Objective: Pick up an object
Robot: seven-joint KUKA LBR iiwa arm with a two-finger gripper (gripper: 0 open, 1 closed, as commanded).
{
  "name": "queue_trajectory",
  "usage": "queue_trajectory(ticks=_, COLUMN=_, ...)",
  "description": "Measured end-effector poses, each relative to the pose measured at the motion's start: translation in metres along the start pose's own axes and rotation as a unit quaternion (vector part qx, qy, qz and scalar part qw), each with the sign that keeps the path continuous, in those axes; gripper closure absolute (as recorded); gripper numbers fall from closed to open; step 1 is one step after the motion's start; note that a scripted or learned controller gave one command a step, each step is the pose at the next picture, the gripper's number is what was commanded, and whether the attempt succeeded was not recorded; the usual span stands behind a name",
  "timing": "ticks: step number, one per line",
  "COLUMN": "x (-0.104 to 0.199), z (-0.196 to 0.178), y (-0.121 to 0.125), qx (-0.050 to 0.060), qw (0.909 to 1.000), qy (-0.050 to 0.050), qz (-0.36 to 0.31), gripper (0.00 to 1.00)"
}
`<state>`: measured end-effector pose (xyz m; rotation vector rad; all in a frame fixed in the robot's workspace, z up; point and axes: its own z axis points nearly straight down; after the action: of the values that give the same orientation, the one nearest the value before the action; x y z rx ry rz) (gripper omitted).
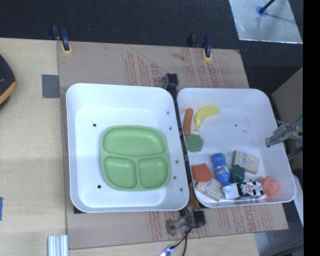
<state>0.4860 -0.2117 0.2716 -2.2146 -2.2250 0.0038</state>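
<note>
The bench [26,143] carries two shallow white bins side by side on a sheet of brown cardboard [149,63].

Left bin [80,105]: holds a green divided plate [134,157] with three compartments, lying flat near the bin's centre.

Right bin [256,103]: holds the loose objects, grouped along its left wall and lower edge.
- An orange carrot [188,120] lies upright in the frame beside the left wall.
- A yellow banana [205,114] lies just right of the carrot.
- A green knobbly ball [194,142] sits below the carrot.
- A blue bottle [220,167] lies near the bin's lower middle.
- An orange-red block [202,172] lies left of the bottle.
- Two patterned pouches: one [246,161] right of the bottle, one [209,189] below the block.
- A dark green piece [237,173] sits between the bottle and the right-hand pouch.
- A black-and-white carton [246,190] lies along the lower edge, with a red-orange round item [270,185] touching its right end.

The gripper [274,138] is at the right edge of the frame, over the right bin's right rim. Nothing is visible between its fingers; whether they are spread or closed cannot be determined.
</note>
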Motion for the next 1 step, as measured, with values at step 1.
queue_trajectory(ticks=1, x=0.0934, z=0.0816, y=0.0042, qx=0.001, qw=1.0, qy=0.001, qz=-0.001, gripper=0.0)
